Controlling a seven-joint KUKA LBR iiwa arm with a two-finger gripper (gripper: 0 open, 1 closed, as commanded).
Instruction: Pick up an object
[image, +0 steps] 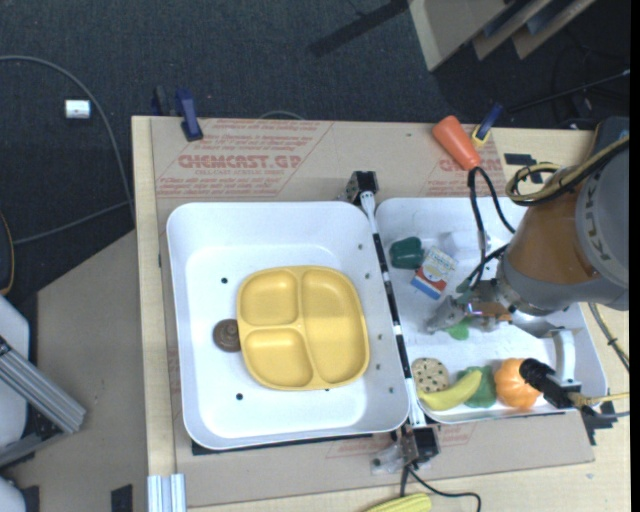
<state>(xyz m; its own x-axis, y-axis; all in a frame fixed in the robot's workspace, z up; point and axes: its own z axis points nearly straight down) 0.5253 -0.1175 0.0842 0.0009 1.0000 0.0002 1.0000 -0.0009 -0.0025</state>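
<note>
My gripper (447, 317) hangs low over the middle of the right bin (592, 352), reaching in from the right. A small green piece (459, 331) lies right by its tip; whether it is touched I cannot tell. Just beyond the gripper lie a white carton with red and blue print (434, 270) and a dark green object (405, 251). Along the bin's near wall sit a speckled cookie (430, 374), a banana (450, 391), a green item (482, 388) and an orange (515, 384).
The left bin (200, 400) holds a yellow divided plate (301, 327) with a brown round piece (227, 334) at its left edge. An orange tool (456, 142) and a blue clamp (187, 114) rest on the cardboard bench top behind the bins.
</note>
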